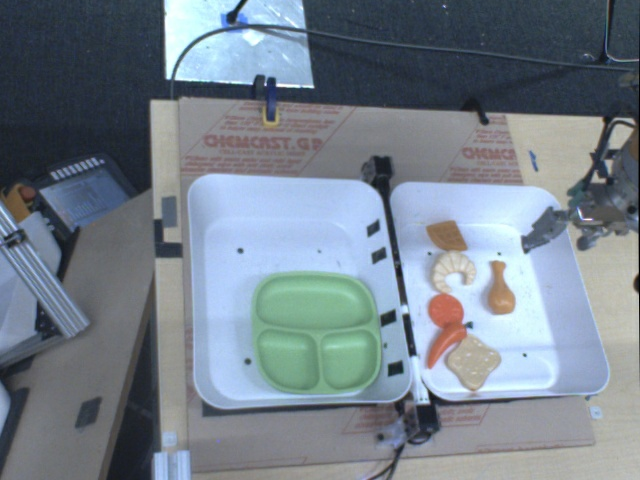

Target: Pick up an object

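Bench: pale wooden board [330, 133] on dark carpet, bearing two shallow white bins side by side
Left bin [285, 208]: well away from the jaws, on the far side of the centre divider; it holds the green tray
Right bin [560, 308]: its outer rim runs just beneath the jaws
Green tray [316, 330]: three compartments, lying flat in the left bin, the thing farthest from the jaws
Gripper [545, 230]: dark fingers at the end of the grey wrist, reaching in over the right bin's upper outer corner; how far the jaws stand open I cannot tell, and nothing shows between them
Toast slice [472, 362]: near the bin's front edge, well apart from the jaws
Croissant [454, 267]: mid-bin, touching neither neighbour clearly
Drumstick [500, 288]: the item nearest the jaws, lying below and inward of them, apart from them
Cracker [447, 235]: orange-brown wedge, level with the jaws, further in towards the divider
Carrot [445, 344]: slanted, its tip just beside the toast slice
Tomato [446, 309]: small red ball between croissant and carrot
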Robot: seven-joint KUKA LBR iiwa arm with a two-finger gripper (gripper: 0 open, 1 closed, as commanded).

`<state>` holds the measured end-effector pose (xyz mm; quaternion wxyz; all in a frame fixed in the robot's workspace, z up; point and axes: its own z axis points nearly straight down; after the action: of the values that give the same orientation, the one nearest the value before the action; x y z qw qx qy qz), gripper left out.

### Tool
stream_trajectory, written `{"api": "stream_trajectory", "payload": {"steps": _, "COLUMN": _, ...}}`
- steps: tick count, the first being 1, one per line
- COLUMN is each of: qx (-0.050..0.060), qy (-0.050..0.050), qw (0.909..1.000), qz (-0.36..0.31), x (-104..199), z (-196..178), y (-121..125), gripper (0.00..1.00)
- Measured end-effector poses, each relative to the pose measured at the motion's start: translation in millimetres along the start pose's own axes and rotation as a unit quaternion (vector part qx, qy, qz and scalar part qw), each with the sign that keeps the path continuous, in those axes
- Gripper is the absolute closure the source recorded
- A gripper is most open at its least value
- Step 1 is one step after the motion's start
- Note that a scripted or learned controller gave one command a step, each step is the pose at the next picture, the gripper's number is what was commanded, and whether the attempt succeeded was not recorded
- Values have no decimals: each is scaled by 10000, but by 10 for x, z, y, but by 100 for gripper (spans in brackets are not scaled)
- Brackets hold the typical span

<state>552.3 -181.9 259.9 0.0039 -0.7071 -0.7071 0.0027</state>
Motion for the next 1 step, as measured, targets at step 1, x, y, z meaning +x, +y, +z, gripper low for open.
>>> {"api": "stream_trajectory", "payload": {"steps": 1, "qx": -55, "qy": -11, "qw": 10000, "qz": -16, "x": 6, "z": -63, "y": 21, "gripper": 0}}
